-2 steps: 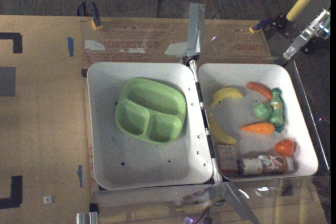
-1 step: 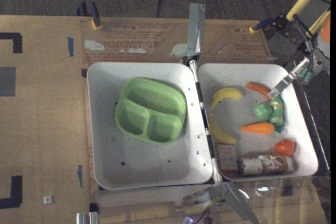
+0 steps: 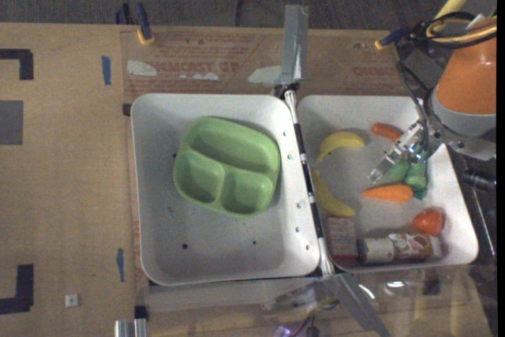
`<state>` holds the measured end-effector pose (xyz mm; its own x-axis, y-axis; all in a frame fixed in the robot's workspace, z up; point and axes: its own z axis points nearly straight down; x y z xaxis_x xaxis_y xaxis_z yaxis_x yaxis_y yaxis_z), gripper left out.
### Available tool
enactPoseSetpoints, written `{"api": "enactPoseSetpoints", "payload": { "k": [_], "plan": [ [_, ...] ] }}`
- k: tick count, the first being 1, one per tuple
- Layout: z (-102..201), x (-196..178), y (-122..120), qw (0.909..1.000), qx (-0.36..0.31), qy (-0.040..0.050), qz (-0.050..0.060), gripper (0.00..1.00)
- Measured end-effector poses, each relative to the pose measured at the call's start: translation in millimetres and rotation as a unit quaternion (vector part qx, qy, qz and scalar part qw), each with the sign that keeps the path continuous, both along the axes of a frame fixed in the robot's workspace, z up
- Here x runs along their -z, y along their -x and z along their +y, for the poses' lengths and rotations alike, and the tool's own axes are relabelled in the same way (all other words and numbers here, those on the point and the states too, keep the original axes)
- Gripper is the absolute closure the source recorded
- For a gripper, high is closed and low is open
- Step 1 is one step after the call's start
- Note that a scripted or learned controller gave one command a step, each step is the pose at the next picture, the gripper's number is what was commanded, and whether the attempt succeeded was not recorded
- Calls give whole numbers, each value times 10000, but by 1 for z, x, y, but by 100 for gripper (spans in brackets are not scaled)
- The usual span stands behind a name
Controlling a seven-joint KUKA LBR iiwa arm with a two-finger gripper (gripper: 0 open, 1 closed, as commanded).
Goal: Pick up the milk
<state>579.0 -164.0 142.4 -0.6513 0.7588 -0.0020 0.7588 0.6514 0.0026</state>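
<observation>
A small red-and-white carton (image 3: 341, 236), which looks like the milk, lies in the front left corner of the right bin (image 3: 465, 237). Right beside it a bottle (image 3: 398, 248) with a white cap and brown label lies on its side. My gripper (image 3: 402, 155) hangs low over the back right part of that bin, just above a green toy (image 3: 415, 174) and an orange carrot (image 3: 388, 192). It is well apart from the carton, and I see nothing held in it.
The right bin also holds a banana (image 3: 331, 200), a yellow fruit (image 3: 342, 143), a small orange piece (image 3: 386, 131) and a red tomato (image 3: 428, 221). A green divided plate (image 3: 227, 166) sits in the left bin (image 3: 154, 233). A metal divider (image 3: 304, 170) separates the bins.
</observation>
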Motion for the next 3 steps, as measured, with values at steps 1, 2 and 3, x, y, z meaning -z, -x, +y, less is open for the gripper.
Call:
{"api": "enactPoseSetpoints", "payload": {
  "k": [1, 2, 3],
  "plan": [
    [-55, -161, 11, 9970, -777, 17, -18, 0],
    [-59, 5, 62, 9953, -971, 6, -1, 0],
    [-58, -57, -39, 9866, -1632, 20, -26, 0]
  ]
}}
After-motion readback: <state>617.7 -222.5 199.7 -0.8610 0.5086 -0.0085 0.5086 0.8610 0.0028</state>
